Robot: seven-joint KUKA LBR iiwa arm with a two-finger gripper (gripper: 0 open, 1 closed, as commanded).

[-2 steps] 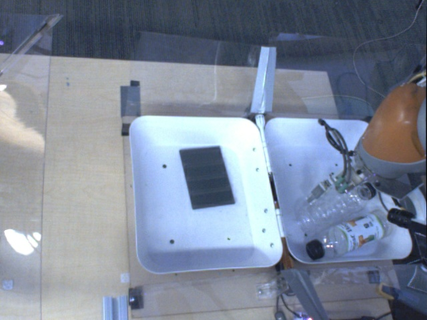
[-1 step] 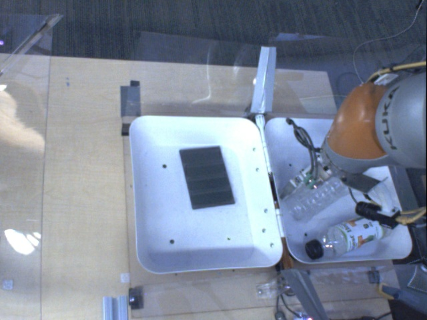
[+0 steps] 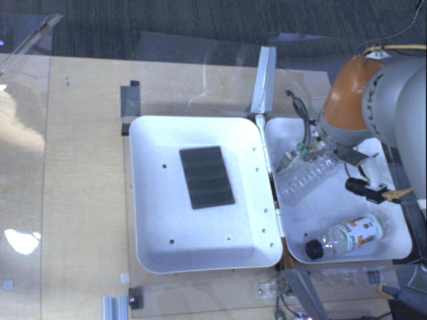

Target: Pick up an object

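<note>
There are two white bins: a left bin (image 3: 143, 199) and a right bin (image 3: 333, 209). The left bin holds one dark pad (image 3: 207, 177), flat and ribbed into three bands. The right bin holds one bottle (image 3: 347, 235), clear with a black cap and a label, lying on its side near the front rim. Also in the right bin is one clear plastic piece (image 3: 308, 173); what it is cannot be told. One arm (image 3: 380, 99) reaches over the right bin, with one orange band (image 3: 347, 92).
</note>
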